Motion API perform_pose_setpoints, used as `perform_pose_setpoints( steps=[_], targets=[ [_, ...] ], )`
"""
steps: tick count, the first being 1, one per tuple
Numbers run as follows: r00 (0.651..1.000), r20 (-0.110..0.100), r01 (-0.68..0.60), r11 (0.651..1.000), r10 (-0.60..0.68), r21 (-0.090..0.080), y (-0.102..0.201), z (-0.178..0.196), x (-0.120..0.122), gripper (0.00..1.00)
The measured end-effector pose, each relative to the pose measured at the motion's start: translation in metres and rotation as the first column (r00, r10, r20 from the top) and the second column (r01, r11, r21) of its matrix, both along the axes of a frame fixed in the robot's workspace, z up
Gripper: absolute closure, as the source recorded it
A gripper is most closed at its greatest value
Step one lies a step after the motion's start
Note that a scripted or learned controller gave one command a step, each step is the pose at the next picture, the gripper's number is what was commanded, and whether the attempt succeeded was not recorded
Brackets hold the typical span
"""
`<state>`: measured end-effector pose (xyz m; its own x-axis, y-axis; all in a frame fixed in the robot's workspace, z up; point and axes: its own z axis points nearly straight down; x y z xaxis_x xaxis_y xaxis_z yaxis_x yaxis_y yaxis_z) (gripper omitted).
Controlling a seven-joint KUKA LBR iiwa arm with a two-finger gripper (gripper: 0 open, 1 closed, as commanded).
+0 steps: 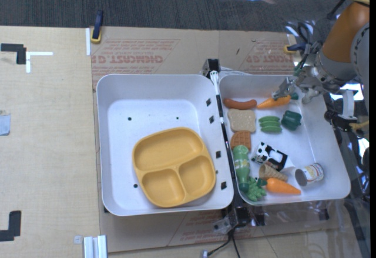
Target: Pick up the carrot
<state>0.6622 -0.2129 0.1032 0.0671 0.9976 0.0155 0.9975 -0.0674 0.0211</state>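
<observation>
The hand [289, 90] is gripping a small carrot [275, 101] by its tip, just beyond the sausage [239, 103] in the right bin [329, 151]. Another carrot [282, 187] is lying beside the can [309, 174].

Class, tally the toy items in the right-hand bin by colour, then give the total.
Orange: 2, carrot, carrot
Green: 4
Red-orange sausage: 1
Tan: 3
Black-and-white cow: 1
Can: 1
Total: 12
</observation>
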Motion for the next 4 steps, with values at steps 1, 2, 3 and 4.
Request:
perform_pose_setpoints(
  steps=[1,2,3,4],
  targets=[
    [0.897,-0.023,0.442,0.897,-0.442,-0.005,0.012,-0.01,0.001,0.0],
    [0.769,-0.033,0.638,0.77,-0.638,-0.019,0.05,-0.016,-0.039,0.0],
    [0.774,-0.039,0.632,0.775,-0.632,-0.025,0.05,-0.011,-0.04,1.0],
    [0.719,-0.028,0.694,0.72,-0.694,-0.019,0.116,0.043,-0.039,1.0]
  ],
)
